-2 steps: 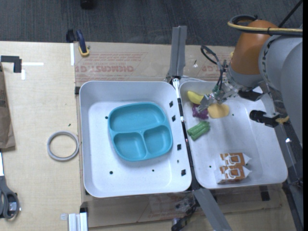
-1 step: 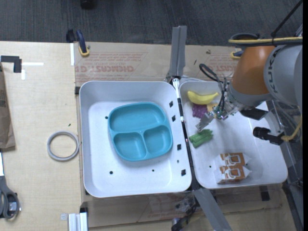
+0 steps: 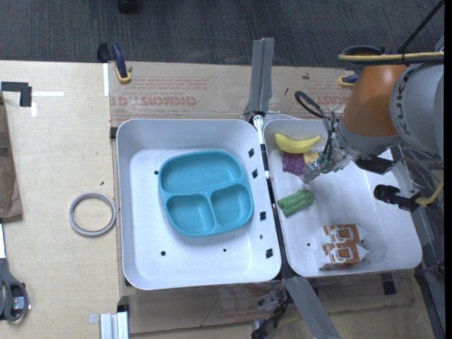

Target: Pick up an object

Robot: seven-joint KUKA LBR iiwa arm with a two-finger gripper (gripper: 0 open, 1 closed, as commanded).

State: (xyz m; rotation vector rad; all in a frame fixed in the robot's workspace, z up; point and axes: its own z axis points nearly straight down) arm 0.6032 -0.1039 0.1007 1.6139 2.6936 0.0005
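The right bin [image 3: 395,256] holds a yellow banana [image 3: 296,143] at its back, a purple bunch of grapes [image 3: 293,163] just below it, a green pickle-like piece [image 3: 295,202] near the left wall, and a brown and white carton pack [image 3: 342,246] at the front. My gripper [image 3: 316,169] hangs low in this bin, right beside the grapes and below the banana's tip. Nothing shows between its tips. The grey arm with its orange band [image 3: 373,103] comes in from the right.
The left bin [image 3: 134,210] carries a blue divided plate [image 3: 205,192]. A grey post [image 3: 261,76] rises behind the seam between the bins. On the bench to the left lie a grey ring [image 3: 92,213] and scissors [image 3: 13,296].
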